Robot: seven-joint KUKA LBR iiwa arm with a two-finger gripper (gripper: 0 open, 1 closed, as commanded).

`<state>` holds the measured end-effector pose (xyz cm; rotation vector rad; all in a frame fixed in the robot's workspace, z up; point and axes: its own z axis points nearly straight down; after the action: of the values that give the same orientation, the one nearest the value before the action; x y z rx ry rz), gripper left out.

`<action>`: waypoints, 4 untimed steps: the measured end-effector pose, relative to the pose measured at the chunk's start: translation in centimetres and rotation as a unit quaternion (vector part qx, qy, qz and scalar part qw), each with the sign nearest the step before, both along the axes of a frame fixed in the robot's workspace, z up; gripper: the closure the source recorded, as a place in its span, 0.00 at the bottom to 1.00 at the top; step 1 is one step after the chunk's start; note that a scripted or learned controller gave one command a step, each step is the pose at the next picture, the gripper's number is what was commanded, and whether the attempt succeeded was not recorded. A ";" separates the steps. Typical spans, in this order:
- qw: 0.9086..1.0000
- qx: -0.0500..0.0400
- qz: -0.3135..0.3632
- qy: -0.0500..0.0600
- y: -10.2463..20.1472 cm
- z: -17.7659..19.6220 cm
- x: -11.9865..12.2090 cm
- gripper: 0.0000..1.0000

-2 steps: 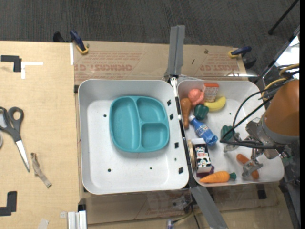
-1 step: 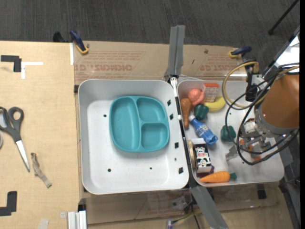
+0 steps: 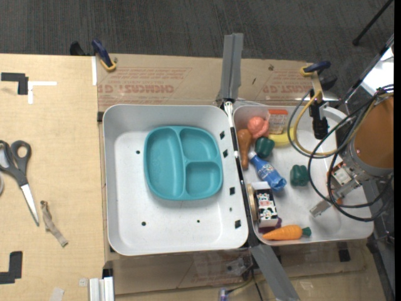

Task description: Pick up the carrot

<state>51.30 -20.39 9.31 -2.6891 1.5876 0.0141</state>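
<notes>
The carrot (image 3: pixel 283 233), orange with a green leafy end pointing right, lies flat along the front wall of the right bin (image 3: pixel 351 231). My gripper (image 3: pixel 328 200) hangs over the right side of that bin, below the arm's orange band and tangled cables. It is up and to the right of the carrot, clearly apart from it, with bare bin floor between them. Nothing visible is held in it.
The right bin also holds a small printed box (image 3: pixel 266 206) just above the carrot, a blue bottle (image 3: pixel 268 173), two green items (image 3: pixel 299 175), a pink fruit (image 3: pixel 257 126) and a yellow piece (image 3: pixel 282 137). The left bin (image 3: pixel 125 218) holds a teal divided plate (image 3: pixel 183 162). Scissors (image 3: pixel 19 171) lie far left.
</notes>
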 end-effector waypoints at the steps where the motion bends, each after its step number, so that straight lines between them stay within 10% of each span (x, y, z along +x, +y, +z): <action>1: 0.998 -0.005 -0.056 -0.007 0.2 0.4 -1.3 0.00; 2: 0.998 -0.005 -0.060 -0.006 0.2 1.3 -1.3 1.00; 3: 0.999 -0.008 -0.043 0.001 0.4 14.5 -0.1 1.00; 4: 0.990 -0.007 0.142 -0.001 -0.4 18.8 1.3 1.00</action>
<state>52.60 -20.83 28.11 -2.8995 1.1947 0.0055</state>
